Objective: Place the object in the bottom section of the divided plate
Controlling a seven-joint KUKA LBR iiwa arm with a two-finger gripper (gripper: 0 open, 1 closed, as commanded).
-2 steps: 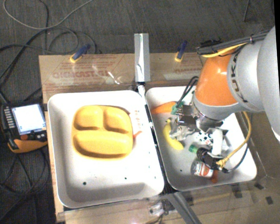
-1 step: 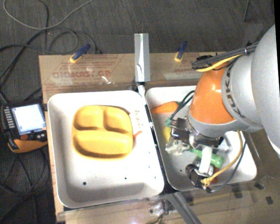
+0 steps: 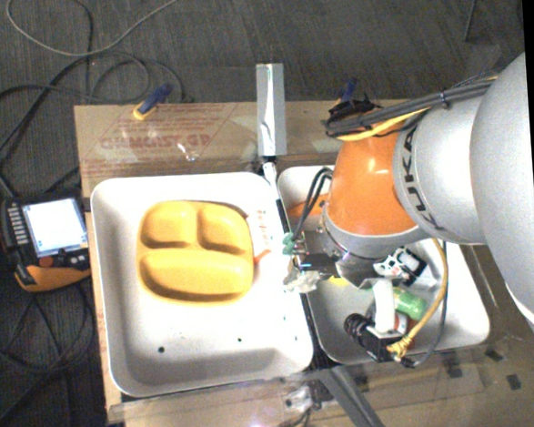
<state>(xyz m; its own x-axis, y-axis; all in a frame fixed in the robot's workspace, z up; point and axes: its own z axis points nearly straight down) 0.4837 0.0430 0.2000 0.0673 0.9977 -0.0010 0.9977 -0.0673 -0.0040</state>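
The grey, orange-banded arm (image 3: 402,189) bends low over the right white bin (image 3: 471,326); its gripper's state I cannot tell. A yellow divided plastic plate (image 3: 197,251) sits in the left white bin (image 3: 204,349).

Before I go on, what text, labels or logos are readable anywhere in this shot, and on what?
"KUKA": dark letters running vertically on the grey arm, partly cut by the orange band.
Faint print on the clear sheet taped over the cardboard: too blurred to read.
Lit screen of the handheld pendant left of the bench: too small to read.

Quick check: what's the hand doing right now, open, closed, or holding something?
Hand: over the rim between the two bins; open, closed or holding something cannot be told.
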